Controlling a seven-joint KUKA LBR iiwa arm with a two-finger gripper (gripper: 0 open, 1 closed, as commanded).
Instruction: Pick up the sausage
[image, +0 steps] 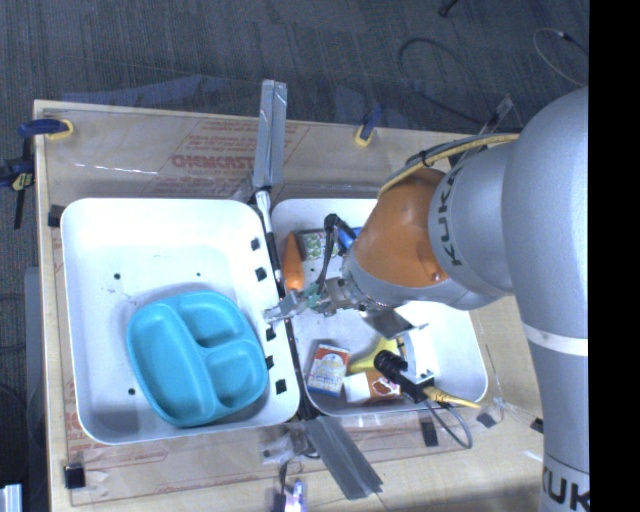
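Jaws are low down, but I cannot tell if they are open or closed. The gripper is probably here because the sausage lies just beside them.

A dark grey carpeted floor fills the top of the camera view, with thin black cables looping across it. On it stands a pale wooden bench top printed with faded red lettering (too blurred to read). A blue-and-yellow clamp grips its far left corner, and a second small blue clamp sits on the far edge. Light is even, shadows soft.
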